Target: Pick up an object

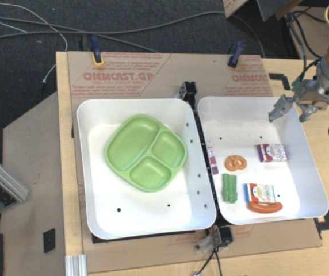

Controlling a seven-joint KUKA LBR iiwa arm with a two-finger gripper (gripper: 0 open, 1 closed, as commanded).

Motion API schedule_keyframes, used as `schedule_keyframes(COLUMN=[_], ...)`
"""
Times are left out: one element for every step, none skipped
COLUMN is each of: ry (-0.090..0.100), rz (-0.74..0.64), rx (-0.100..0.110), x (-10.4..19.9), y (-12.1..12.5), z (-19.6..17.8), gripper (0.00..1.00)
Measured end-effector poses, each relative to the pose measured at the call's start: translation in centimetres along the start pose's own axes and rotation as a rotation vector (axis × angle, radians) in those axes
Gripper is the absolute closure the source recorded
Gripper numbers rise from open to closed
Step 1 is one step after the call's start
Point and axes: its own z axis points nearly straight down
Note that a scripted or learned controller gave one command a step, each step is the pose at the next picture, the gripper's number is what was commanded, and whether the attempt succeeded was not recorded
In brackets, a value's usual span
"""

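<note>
White left bin [95, 211]: green divided plate [146, 152]. Right bin [308, 171]: pretzel [235, 163], green piece [229, 187], sausage [264, 207], two small cartons. My tool [291, 109], fingers spread, holds nothing above its far edge.

Dark carpet [124, 16] with cables [32, 25] surrounds the wooden bench [61, 154].

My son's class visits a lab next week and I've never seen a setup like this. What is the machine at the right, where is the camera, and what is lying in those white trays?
One camera looks down at a slant. The gripper on a robot arm hangs open over the right bin, holding nothing. That bin holds a pretzel, a green piece, a sausage and two small boxes. The left bin holds a green divided plate.
</note>
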Motion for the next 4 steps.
schedule_keyframes(ry=[-0.003,-0.002,-0.002,-0.002], rz=[-0.004,-0.003,-0.003,-0.005], rx=[-0.015,-0.010,-0.013,-0.012], x=[0.1,-0.9,-0.9,-0.8], y=[0.3,0.1,-0.5,-0.4], z=[-1.0,4.2,10.0,12.3], gripper=[0.00,0.00,0.00,0.00])
